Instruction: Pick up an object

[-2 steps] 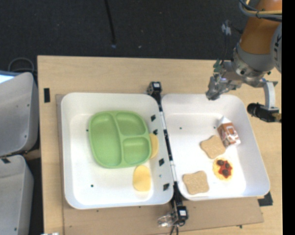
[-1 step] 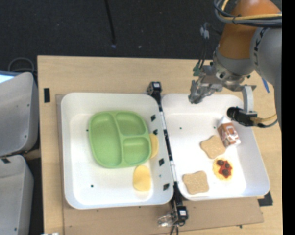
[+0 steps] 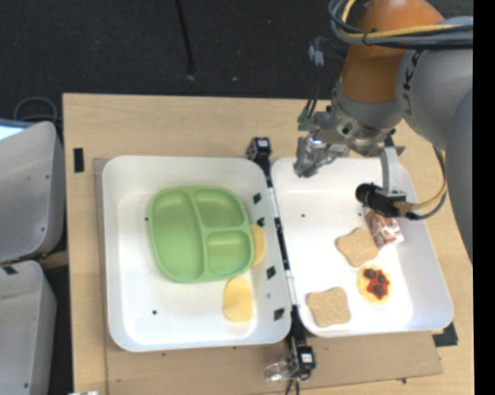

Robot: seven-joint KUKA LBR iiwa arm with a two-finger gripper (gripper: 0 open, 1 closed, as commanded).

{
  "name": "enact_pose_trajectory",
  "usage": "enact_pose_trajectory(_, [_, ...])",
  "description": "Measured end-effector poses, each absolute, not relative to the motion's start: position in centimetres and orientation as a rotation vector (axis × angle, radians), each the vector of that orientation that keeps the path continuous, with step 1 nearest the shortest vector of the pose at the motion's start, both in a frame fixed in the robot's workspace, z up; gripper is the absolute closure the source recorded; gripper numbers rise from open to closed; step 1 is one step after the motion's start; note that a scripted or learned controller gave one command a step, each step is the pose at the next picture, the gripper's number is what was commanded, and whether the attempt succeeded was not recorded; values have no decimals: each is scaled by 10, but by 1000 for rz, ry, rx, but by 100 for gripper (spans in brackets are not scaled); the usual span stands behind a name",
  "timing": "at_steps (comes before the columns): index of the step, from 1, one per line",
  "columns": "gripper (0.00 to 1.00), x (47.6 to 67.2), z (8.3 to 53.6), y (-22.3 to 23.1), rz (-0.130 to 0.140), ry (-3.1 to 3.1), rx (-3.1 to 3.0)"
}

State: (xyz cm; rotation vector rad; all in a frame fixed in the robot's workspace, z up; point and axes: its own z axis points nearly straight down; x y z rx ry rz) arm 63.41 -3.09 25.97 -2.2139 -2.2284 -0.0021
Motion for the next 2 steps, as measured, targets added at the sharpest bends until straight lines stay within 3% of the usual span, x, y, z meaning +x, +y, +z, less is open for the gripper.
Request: enact_pose_trajectory(2, [100,622,249,69,1,-2227,-2214])
